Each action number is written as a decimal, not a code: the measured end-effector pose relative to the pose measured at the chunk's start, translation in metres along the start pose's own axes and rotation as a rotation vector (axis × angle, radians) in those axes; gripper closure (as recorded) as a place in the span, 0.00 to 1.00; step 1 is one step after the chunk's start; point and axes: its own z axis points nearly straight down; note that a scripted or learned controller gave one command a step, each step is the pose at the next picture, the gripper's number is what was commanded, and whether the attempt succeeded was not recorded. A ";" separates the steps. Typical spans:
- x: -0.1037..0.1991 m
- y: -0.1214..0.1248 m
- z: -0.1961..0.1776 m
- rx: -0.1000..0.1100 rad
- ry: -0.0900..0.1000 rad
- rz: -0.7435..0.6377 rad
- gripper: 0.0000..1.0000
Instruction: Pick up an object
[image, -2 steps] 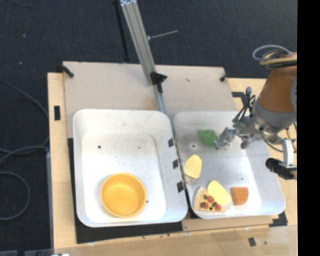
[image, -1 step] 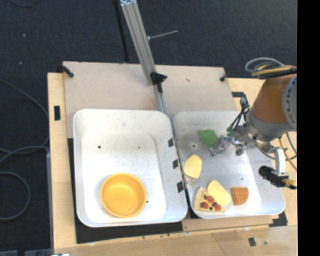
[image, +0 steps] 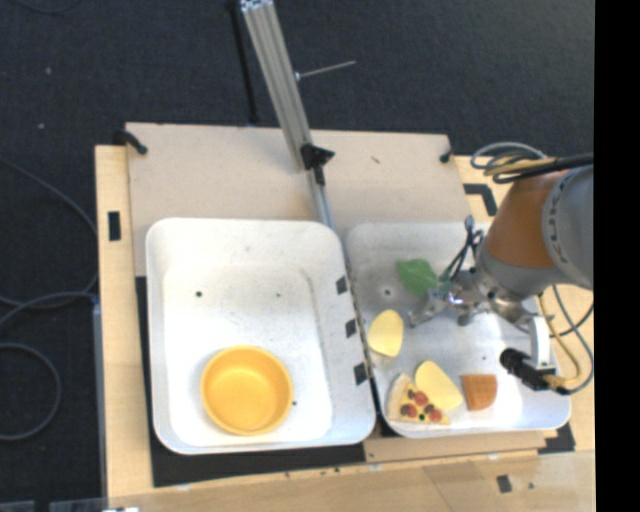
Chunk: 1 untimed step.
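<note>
White plastic bins, two, side by side on a pale wooden worktop (image: 250, 170). Left bin (image: 250, 260) holds a yellow bowl (image: 246, 389), upright, near its front-left corner, well apart from everything else.

Right bin (image: 400, 250) holds the small items. Green leaf-shaped piece (image: 416, 272) lies toward the middle of the bin, just left of the claw. Pale yellow rounded slice (image: 385, 333) sits near the bin's left wall. Along the front edge: a flat piece with red spots, possibly a toy pizza slice (image: 420, 405), with a yellow wedge (image: 437, 385) touching or overlapping it, and an orange block (image: 479, 391) just to the right, apart from the wedge.

Arm (image: 535, 235), grey with orange band, enters from the right and hangs over the right bin. Claw (image: 447, 300) is low in the bin, beside the green piece's lower right edge. Metal parts blur together there; cannot tell whether the claw is open or closed, and nothing is clearly seen between its tips.

Slanted aluminium rail (image: 285, 90) crosses the worktop's back edge. Dark carpet (image: 60, 80) around, with cables (image: 30, 330) at left.
</note>
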 end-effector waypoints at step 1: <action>-0.001 0.002 -0.014 -0.007 0.001 0.006 1.00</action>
